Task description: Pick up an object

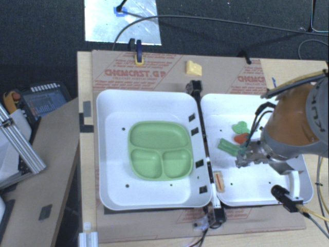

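With its gripper (245, 157) lowered beside the flat green plastic piece (227, 147) at nine o'clock in the right white bin (257, 197), open or closed unclear, the arm seemingly approached a grasp, needing final descent next.

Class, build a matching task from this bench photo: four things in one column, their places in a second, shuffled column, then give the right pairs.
Things:
1. green divided tray
2. yellow block
3. gripper
4. small orange-tan piece

Places:
A. on the cardboard beyond the bins
B. in the left bin
C. low in the right bin, beside the divider
D. over the right bin, by the green and orange items

Pairs: 1-B, 2-A, 3-D, 4-C
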Controlling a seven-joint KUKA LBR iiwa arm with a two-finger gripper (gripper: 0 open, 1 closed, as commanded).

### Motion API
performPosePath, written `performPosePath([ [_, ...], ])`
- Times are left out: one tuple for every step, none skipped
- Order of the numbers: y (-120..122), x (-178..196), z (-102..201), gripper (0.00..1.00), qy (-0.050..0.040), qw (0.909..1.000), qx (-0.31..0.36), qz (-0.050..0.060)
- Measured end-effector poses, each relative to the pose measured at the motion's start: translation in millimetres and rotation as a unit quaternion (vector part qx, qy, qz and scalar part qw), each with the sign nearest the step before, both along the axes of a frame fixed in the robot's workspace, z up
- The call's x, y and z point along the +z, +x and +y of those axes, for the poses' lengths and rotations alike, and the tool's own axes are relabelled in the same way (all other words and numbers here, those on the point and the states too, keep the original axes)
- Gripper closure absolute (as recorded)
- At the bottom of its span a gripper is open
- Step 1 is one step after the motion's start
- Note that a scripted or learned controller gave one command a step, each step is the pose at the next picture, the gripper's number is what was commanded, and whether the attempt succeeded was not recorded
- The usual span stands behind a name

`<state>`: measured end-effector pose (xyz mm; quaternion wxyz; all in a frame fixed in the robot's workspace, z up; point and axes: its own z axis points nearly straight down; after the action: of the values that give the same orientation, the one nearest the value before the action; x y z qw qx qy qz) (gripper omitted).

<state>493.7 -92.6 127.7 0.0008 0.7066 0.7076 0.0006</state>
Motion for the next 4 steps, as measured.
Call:
performPosePath([
  [4, 44, 5, 1.0, -0.0004, 1.0, 0.001, -0.002],
  [6, 89, 4, 1.0, -0.0005, 1.0, 0.001, -0.002],
  [26, 99, 59, 1.0, 0.0005, 1.0, 0.004, 0.0],
  [41, 88, 109, 1.0, 0.0003, 1.0, 0.003, 0.0],
])
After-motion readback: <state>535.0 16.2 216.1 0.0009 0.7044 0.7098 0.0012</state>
